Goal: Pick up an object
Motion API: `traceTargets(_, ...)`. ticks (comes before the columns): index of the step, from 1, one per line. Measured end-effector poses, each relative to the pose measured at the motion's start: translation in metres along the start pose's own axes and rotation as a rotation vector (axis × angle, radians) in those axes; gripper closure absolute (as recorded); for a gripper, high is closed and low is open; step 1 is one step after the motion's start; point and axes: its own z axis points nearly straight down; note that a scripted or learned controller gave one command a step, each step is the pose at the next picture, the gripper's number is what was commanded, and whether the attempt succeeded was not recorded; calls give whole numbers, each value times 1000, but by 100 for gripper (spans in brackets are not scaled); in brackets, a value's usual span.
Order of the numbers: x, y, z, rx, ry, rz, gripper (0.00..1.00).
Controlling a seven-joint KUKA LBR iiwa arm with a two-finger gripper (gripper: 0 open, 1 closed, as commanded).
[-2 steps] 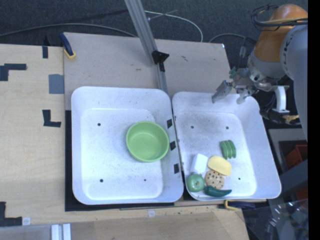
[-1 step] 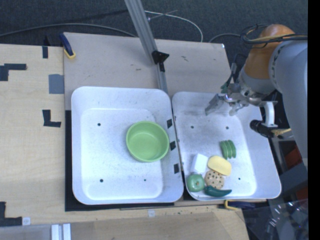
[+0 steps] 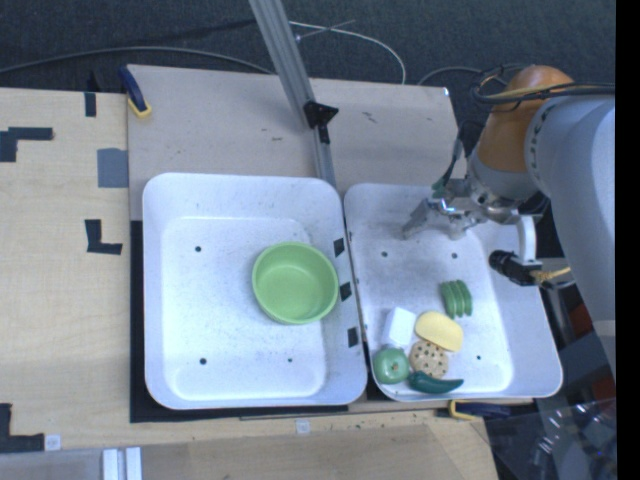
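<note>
My gripper (image 3: 436, 228) hangs over the far part of the right bin (image 3: 520, 368), with its fingers spread and nothing between them. Below it, toward the near edge, lie a green ridged piece (image 3: 456, 298), a white block (image 3: 401, 324), a yellow piece (image 3: 440, 331), a tan dotted piece (image 3: 427, 356), a green apple (image 3: 391, 366) and a dark green pepper (image 3: 436, 383). A green bowl (image 3: 295, 283) sits upright in the left bin (image 3: 180, 218). The gripper touches none of these.
A slanted metal pole (image 3: 285, 53) crosses the bench behind the bins and ends at a black clamp (image 3: 320, 116) near the bins' shared wall. The small items crowd the right bin's near left corner.
</note>
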Motion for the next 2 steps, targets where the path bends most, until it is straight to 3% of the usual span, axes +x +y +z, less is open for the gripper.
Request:
traceTargets(1, 1, 1, -12, -2, -1, -1, 100)
traceTargets(2, -1, 4, -55, -7, 1, 1, 100)
